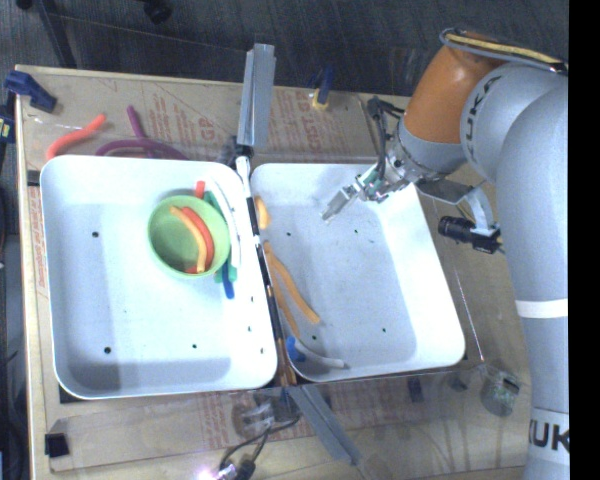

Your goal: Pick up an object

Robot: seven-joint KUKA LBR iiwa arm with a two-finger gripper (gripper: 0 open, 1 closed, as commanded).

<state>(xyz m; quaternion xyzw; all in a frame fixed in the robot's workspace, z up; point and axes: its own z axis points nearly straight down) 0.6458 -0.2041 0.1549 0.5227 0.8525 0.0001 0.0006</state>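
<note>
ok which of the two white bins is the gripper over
The right bin: the gripper hangs above its upper part. The left bin holds the green bowl.

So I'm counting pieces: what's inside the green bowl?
In the green bowl, a red curved strip and an orange one show. Anything beneath them is hidden.

Grey arm (525, 168) enters from the right, orange band (445, 93) above the wrist. Gripper (338, 206) angled down-left, fingers close together, nothing visible between them.
</note>
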